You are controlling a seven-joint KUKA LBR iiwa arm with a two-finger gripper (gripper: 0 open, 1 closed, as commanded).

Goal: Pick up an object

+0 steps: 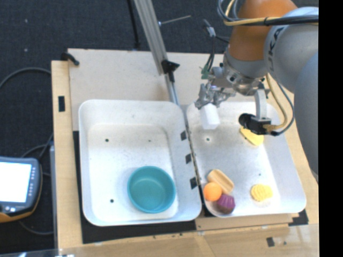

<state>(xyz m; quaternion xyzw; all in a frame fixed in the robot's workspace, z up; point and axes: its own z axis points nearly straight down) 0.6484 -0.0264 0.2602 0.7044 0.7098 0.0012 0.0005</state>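
My gripper (207, 100) hangs over the far left corner of the right bin (278, 165). Directly under it, touching or nearly touching its tip, is a small white block (210, 117); whether the block is held or rests on the bin floor is unclear. A yellow banana-shaped piece (252, 137) lies to the right of the gripper. At the near left corner of this bin sit a tan bread-like piece (221, 180), an orange ball (213, 191) and a purple piece (225, 203). A yellow ridged piece (261, 192) lies near the front edge.
The left bin (102, 143) holds a teal bowl (151, 189) near its front. A slanted metal post (155, 36) rises behind the bins, close to the gripper's left. A black cable plug (251, 122) dangles from the arm above the yellow piece.
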